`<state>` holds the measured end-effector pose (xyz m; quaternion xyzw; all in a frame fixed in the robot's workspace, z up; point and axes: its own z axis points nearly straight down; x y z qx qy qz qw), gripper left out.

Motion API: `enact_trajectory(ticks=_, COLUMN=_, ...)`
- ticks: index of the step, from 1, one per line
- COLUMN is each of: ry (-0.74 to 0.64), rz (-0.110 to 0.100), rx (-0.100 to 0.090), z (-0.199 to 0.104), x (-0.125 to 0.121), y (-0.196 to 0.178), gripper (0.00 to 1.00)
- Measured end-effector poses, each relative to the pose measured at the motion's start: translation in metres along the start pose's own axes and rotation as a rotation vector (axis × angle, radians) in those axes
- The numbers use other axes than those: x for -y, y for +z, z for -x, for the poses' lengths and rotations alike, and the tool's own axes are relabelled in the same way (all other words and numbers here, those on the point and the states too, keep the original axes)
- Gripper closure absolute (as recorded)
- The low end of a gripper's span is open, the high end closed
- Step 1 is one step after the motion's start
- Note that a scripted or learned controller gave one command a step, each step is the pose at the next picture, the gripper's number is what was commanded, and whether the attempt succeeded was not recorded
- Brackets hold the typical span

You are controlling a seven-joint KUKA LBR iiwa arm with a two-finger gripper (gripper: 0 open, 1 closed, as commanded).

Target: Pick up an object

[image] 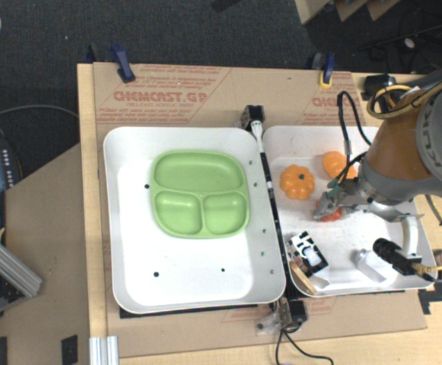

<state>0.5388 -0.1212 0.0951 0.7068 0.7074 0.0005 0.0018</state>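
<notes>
Red lettering reading CHEMCAST (154,96) is printed on the desk's (228,86) brown top, and we see it again, partly covered, by the right bin. We count two white bins. The left bin (122,226) holds one green plate (200,192) with three compartments. The right bin (306,138) holds two orange things, a pumpkin (297,182) and a rounder piece (332,163) partly behind a black cable, plus one black-and-white item (307,252). The end effector (333,202) sits over a small red thing (325,214), near the pumpkin; we cannot tell whether it is apart or together. Two blue clamps, one left (122,61) and one right (327,68), sit at the desk's far edge.
</notes>
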Motion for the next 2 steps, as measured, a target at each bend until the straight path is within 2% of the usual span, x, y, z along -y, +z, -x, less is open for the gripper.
enact_trajectory(ticks=1, ry=-0.007, rz=0.012, rx=0.000, z=-0.052, x=-0.079, y=-0.096, gripper=1.00)
enact_trajectory(ticks=2, ry=-0.005, rz=-0.007, rx=-0.004, z=-0.118, x=-0.058, y=-0.090, gripper=1.00)
